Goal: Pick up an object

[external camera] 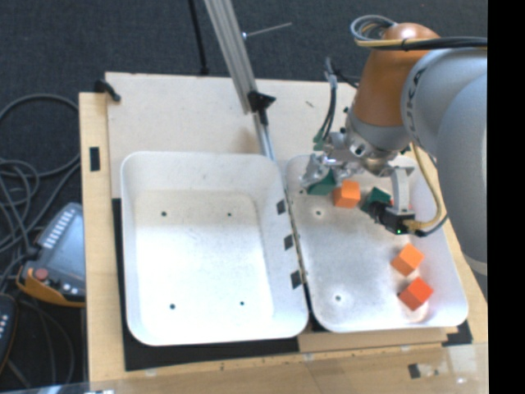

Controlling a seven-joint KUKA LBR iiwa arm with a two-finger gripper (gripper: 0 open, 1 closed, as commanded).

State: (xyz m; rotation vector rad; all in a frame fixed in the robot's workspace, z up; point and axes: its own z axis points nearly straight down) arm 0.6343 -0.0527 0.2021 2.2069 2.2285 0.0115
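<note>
1. We see the arm (435,89) cut off by the frame's 3 o'clock edge, its base out of sight.
2. The gripper (349,189) is partly covered by the wrist above it, so we cannot tell how its fingers stand.
3. An orange cube (348,194) sits under the gripper; whether the two touch is unclear.
4. Green pieces (322,184) beside it are too hidden for us to identify.
5. The right bin (344,302) loses its 1 o'clock corner behind the arm.

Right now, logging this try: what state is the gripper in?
Gripper: over the right white bin, by a small orange block; open or shut cannot be told.
</note>
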